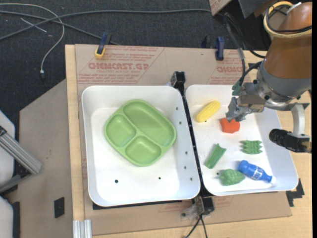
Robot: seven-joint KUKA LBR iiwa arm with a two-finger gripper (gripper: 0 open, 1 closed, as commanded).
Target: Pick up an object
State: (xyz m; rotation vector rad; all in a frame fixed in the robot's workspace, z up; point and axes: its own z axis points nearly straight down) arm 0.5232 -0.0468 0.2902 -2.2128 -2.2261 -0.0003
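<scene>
The right bin (277, 182) holds several toys: a yellow corn cob (208, 111), an orange block (230, 125), a green pod (215, 155), a green ridged piece (251, 147), a leafy green toy (232, 176) and a blue bottle (255, 171). My gripper (236, 113) hangs directly over the orange block, its tips at the block's top edge. The grey wrist above hides how the tips sit on the block.
The left bin (99, 177) carries a green divided plate (140, 132). A black bar (188, 133) runs between the two bins. Blue clamps (102, 43) (219, 48) hold the cardboard base at the back. The arm's orange band (292, 29) fills the upper right.
</scene>
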